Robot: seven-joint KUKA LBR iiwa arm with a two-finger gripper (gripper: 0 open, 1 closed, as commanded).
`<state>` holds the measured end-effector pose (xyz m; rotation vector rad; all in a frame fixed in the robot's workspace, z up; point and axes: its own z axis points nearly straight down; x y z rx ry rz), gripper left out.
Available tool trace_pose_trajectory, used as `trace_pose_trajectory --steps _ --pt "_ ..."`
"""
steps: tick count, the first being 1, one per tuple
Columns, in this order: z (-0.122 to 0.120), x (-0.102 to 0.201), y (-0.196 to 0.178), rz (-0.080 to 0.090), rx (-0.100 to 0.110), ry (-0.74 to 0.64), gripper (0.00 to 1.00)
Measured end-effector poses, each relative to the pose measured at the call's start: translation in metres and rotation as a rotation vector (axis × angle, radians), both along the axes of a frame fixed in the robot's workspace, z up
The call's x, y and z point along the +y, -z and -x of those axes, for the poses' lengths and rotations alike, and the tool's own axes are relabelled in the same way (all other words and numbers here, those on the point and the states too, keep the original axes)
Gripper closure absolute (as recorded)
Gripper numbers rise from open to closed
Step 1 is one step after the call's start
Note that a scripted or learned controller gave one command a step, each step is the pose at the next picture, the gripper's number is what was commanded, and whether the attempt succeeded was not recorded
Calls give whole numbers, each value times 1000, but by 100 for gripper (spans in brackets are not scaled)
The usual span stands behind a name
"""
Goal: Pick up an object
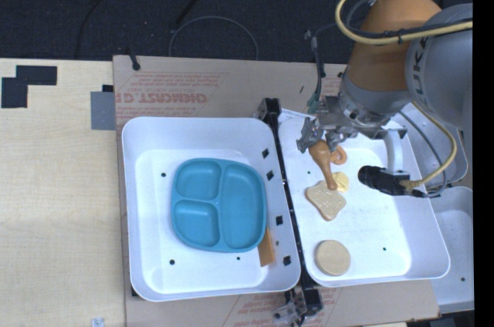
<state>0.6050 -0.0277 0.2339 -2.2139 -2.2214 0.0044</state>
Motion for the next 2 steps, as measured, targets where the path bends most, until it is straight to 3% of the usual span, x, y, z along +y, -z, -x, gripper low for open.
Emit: trace_pose_trajectory --steps 2 --pt "28 106 18 1 0 0 100"
